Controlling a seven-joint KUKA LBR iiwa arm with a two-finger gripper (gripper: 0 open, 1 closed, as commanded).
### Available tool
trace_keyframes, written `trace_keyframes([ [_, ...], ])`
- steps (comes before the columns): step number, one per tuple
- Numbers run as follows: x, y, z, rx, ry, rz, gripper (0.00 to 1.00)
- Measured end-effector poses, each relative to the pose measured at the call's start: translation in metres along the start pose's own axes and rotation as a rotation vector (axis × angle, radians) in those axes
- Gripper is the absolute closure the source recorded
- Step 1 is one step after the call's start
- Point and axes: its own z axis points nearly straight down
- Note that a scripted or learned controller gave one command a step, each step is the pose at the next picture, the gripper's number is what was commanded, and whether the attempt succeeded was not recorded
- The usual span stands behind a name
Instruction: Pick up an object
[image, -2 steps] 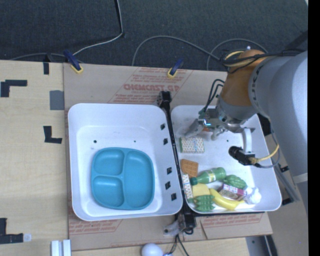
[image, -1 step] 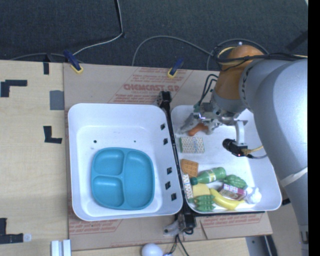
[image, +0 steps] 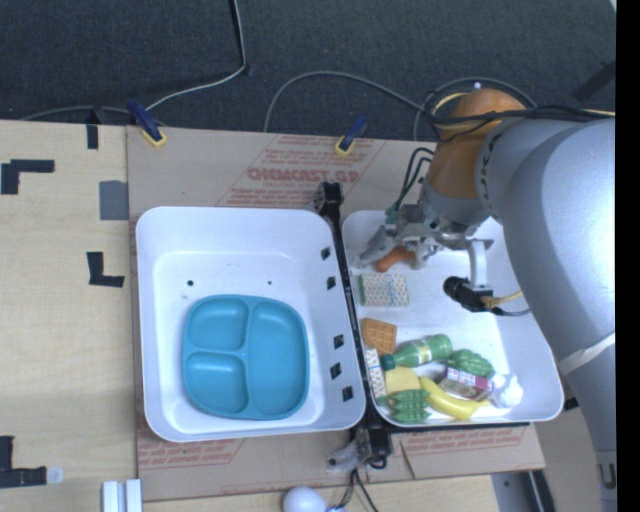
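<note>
My gripper (image: 398, 243) is low over the far left part of the right bin (image: 535, 345), under the grey arm with its orange band. A small orange object (image: 388, 262) lies right at its tip, partly covered by it; whether it is gripped is unclear. Just nearer the camera lies a pale speckled pad (image: 384, 290). Along the bin's near side sit an orange waffle-like square (image: 378, 333), a green bottle (image: 420, 351), a yellow block (image: 400, 380), a banana (image: 450, 403) and some green toy vegetables (image: 468, 362).
The left bin (image: 160, 250) holds a blue divided plate (image: 245, 355). A black divider (image: 340, 300) runs between the bins. The arm's bulk covers the right bin's far right side. Cables trail across the dark floor behind the cardboard sheet (image: 290, 175).
</note>
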Motion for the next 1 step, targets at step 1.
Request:
trace_keyframes([
  [1,-0.0004,-0.0006,-0.0091,0.001,-0.001,0.000,1.00],
])
